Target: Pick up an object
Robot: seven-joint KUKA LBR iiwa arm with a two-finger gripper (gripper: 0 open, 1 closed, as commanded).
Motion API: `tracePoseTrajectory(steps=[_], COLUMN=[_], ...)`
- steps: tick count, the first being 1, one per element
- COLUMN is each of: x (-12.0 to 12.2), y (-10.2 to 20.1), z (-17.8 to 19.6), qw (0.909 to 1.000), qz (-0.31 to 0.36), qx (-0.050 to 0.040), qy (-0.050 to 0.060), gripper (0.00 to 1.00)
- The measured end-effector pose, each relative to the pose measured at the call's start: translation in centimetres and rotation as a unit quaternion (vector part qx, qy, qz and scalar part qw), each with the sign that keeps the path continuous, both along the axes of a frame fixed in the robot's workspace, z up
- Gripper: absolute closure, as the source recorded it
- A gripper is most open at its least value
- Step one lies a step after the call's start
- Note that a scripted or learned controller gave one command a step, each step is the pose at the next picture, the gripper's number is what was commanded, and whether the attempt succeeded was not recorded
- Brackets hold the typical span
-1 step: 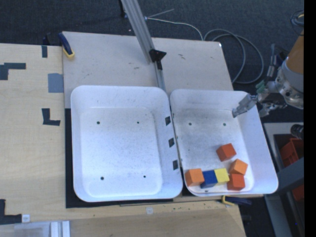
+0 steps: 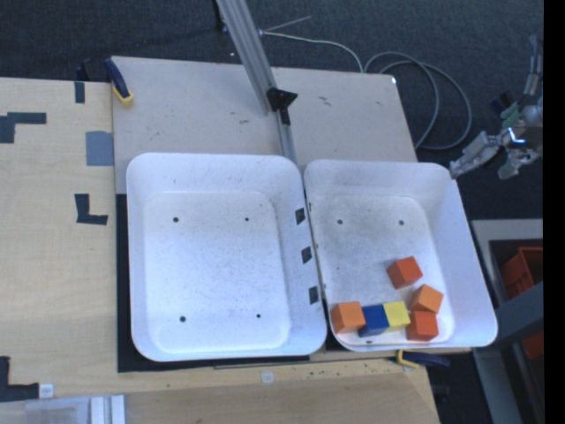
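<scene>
Figure. Overhead slanted view of the two-bin pick station. The fingers (image 2: 494,153) hang at the far right, outside the right bin (image 2: 459,203) and just beyond its upper right rim; they appear spread and hold nothing, though they are small and blurred at this range, so how far they are open is uncertain.

The candidate objects lie well apart from the fingers, down and to the left of them, gathered in the near corner of the right bin. A lone orange cube (image 2: 404,271) sits closest to the fingers. Farther from them, a row along the near wall runs orange block (image 2: 347,315), blue block (image 2: 374,318), yellow block (image 2: 396,313), with two more orange-red blocks (image 2: 425,312) at the end of the row nearest the fingers' side, touching or nearly so.

Step in hand: approach. The lone orange cube is judged the best target, since it has free space on all sides; the row blocks crowd each other and the wall, leaving little room for a finger on either side.

Orientation: the cube shows no evident long axis. It sits rotated, its faces at a slant to the bin walls, so the fingers should likely be turned to close squarely across two opposite faces, not across corners. The left bin (image 2: 141,237) is not involved.
</scene>
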State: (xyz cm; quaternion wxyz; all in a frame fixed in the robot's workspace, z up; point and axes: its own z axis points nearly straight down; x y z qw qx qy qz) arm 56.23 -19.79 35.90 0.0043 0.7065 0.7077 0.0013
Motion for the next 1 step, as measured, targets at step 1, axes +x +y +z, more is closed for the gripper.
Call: tracePoseTrajectory(steps=[1], x=[-4.58], y=[5.1], z=[-5.06], qw=[1.0], qz=[0.001], qx=[0.0036], qy=[0.008], gripper=[0.0])
